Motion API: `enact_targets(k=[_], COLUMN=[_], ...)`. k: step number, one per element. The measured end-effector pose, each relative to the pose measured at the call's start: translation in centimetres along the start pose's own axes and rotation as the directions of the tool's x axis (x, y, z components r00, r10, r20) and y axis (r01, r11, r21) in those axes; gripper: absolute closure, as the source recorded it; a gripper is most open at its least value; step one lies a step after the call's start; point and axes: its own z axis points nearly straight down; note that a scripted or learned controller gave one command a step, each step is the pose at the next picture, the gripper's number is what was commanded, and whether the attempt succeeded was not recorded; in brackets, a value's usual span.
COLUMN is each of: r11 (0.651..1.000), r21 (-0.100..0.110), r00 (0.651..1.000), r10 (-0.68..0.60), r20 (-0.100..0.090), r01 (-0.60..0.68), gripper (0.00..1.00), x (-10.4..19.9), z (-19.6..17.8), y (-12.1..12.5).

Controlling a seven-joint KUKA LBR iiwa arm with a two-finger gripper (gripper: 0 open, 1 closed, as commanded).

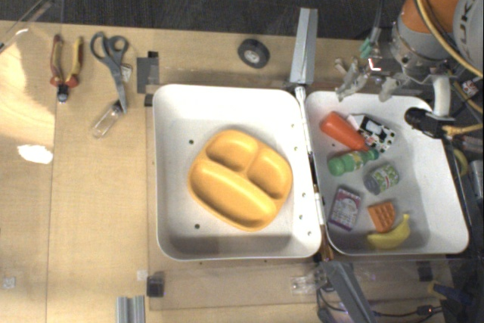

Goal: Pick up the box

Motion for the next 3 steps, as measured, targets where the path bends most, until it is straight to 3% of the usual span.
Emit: enact_targets(k=[1, 2, 3], r11=[1.0, 1.0, 0.99], r21=[-0.001, 0.0, -0.02], r00=[1.0, 1.0, 0.99], r10=[0.005, 0.01, -0.14], r20=[0.001, 0.001, 0.009], r01=[-0.005, -0.01, 0.14], gripper=[0.0, 0.0, 0.0], x=[-2.7, -1.8, -0.4], z=[6.3, 14.6, 16.3], y=[-7.1, -11.3, -15.5])
